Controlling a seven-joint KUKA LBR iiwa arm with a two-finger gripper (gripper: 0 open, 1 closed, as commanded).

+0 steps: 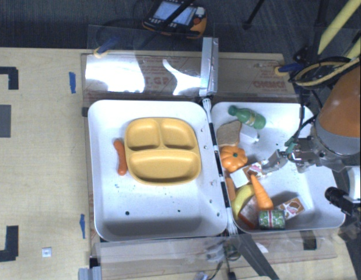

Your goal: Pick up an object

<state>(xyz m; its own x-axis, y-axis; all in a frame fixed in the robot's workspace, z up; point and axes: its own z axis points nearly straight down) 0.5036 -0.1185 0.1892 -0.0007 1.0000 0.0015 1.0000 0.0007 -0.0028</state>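
Observation:
My gripper [276, 160] hangs over the middle of the right bin [323, 210], reaching in from the right, with the orange-banded arm [343, 115] behind it. Its tip lies just right of a small white and pink packet [255, 169] and above the carrot [261, 194]. To its left sits an orange pumpkin-like toy [233, 157]. A banana [241, 198], a green-labelled can [272, 219] and a brown packet [293, 207] lie toward the front. At the back are a green bottle [248, 118], a slice of bread [228, 133] and a white piece [248, 137].
The left bin [101, 174] holds a yellow divided plate [163, 150] and an orange sausage [121, 156] beside it. A metal divider [209, 66] and clear sheet stand behind the bins. Cables and yellow hoses [320, 69] hang at the upper right.

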